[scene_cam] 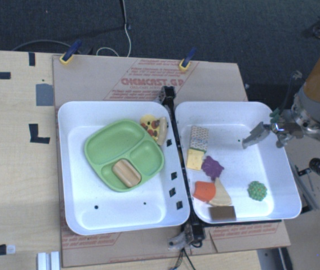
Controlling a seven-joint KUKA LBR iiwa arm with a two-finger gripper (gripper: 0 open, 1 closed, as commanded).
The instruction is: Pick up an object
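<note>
Dark carpet runs behind a pale wooden worktop (pixel 13 167) marked with black tape, and a sheet of brown cardboard (pixel 149 77) is clamped onto it with a yellow clip (pixel 67 57) and a blue one (pixel 187 61). Two shallow white bins sit side by side on the cardboard, their inner rims touching.

Inside the left bin (pixel 75 212) lies a green divided plate (pixel 124 153) with a bread-roll-shaped toy (pixel 127 172) resting in its nearest compartment. A slice of toy pizza (pixel 154 127) lies just off the plate's far right edge, close to the wall between the bins.

Over in the right bin (pixel 278 207), most of the objects are strung along the left wall: a pale dotted block (pixel 199 135) farthest away, then a yellow block (pixel 195 159), a purple lumpy piece (pixel 211 167) touching it, an orange-red piece (pixel 204 191) with a tan wedge (pixel 221 196) beside it, and a brown slab (pixel 222 212) against the near wall. A green knobbly ball (pixel 257 190) sits alone near the right corner, well apart from the rest.

From the right, the grey arm reaches in, and its tool (pixel 252 138) hangs over the bin's far right part, above bare white floor. Nothing is between its fingers; whether they are spread or pressed together I cannot tell from where I stand.
</note>
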